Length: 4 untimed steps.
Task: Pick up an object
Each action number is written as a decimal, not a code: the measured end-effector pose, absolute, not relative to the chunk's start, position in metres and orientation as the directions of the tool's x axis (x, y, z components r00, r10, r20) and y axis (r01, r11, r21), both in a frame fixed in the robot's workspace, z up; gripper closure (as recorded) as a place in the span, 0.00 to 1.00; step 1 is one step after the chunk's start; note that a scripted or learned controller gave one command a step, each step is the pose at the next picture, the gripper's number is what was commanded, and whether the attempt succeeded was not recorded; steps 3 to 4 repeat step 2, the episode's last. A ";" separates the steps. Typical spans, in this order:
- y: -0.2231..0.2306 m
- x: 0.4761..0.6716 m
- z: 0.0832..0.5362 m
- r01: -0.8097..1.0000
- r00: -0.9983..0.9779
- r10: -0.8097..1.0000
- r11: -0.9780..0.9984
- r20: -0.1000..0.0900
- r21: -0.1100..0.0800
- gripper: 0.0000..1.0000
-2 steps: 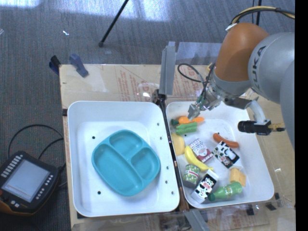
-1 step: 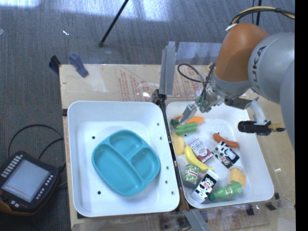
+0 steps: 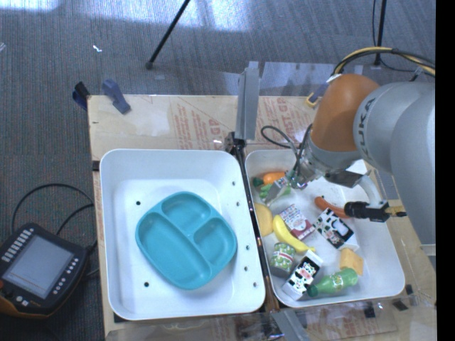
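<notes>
The grey arm [image 3: 398, 141], with its orange band [image 3: 341, 116] above the wrist, reaches in from the right and bends down over the back left part of the right bin [image 3: 394, 275]. Its claw [image 3: 295, 180] sits low at that bin's far left corner, just beside a small carrot-like orange piece [image 3: 272, 177] and a green-and-white item [image 3: 274, 189]; whether it is released or clenched cannot be told, since the wrist hides its tips, and nothing can be seen gripped there. The objects on offer all lie in the right bin: a yellow banana [image 3: 290, 234] runs diagonally near the middle, with a pale yellow round fruit [image 3: 264, 219] touching its upper left end, a small red-and-white carton [image 3: 297, 221] just right of it, a black-and-white patterned box [image 3: 334, 229] farther right, a second cow-patterned carton [image 3: 304, 275] near the front, a green bottle [image 3: 333, 283] lying beside it, and a green can [image 3: 282, 257] by the banana's lower end. The left bin [image 3: 117, 190] holds a blue divided plate [image 3: 186, 240]. Both bins rest on the counter [image 3: 156, 123]. A handheld control pendant [image 3: 39, 268] lies on the carpet at the lower left.
</notes>
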State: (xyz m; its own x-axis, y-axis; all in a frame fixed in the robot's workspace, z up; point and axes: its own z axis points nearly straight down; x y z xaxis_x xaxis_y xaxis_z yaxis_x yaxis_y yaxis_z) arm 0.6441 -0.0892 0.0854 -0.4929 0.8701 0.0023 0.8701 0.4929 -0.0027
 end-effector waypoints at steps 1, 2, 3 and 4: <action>-0.090 0.643 0.091 0.871 -0.491 0.871 0.491 0.007 -0.008 1.00; -0.013 0.645 0.185 0.884 -0.467 0.884 0.467 0.002 -0.003 1.00; -0.013 0.645 0.185 0.884 -0.467 0.884 0.467 0.002 -0.003 1.00; -0.013 0.645 0.185 0.884 -0.467 0.884 0.467 0.002 -0.003 1.00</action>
